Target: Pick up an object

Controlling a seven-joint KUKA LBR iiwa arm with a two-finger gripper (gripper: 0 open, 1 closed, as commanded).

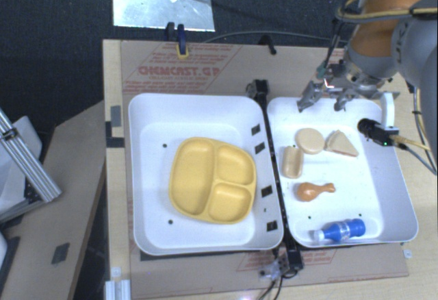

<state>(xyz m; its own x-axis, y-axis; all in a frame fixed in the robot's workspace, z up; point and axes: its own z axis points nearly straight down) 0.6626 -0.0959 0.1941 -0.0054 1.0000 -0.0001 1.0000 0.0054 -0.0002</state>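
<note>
Above the right bin's [393, 175] far edge, your gripper [323, 98] hovers with fingers spread and nothing between them, probably poised to descend on the round beige piece [309, 140] lying just below.

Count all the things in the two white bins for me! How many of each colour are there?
Yellow: 1, the divided tray in the left bin.
Tan or cream: 3, the round piece, the wedge and the block in the right bin.
Orange: 1, the drumstick-shaped toy.
Blue: 1, the bottle.
Total: 6.
</note>
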